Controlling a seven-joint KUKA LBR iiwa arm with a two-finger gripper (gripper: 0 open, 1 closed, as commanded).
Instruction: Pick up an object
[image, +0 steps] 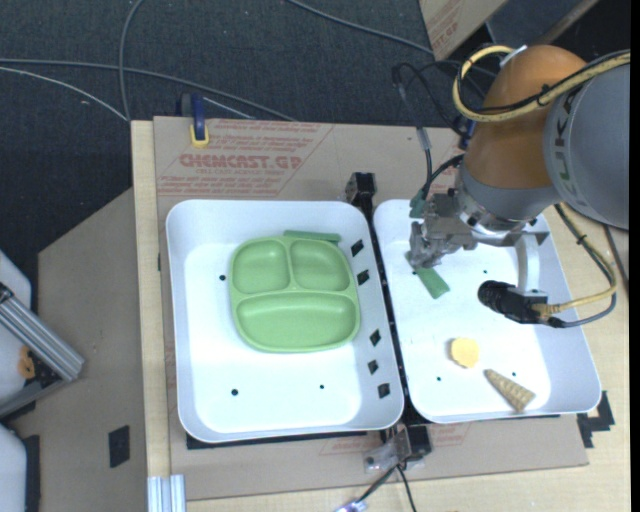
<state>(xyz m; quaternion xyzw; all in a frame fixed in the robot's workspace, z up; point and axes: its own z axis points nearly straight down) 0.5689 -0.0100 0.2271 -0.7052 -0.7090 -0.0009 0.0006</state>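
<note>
Apparently the gripper (428, 258) is pinching the green strip (433, 281) by its upper end above the right bin (570, 385); so shallow a hold is risking a slip.

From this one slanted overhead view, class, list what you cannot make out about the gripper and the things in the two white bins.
- Gripper: whether it clamps the small green flat piece beneath it; the wrist and arm cover the contact.
- Dark green flat item: mostly hidden behind the light green divided plastic plate.
- Tan ridged cone and round yellow piece: too small to identify.
</note>
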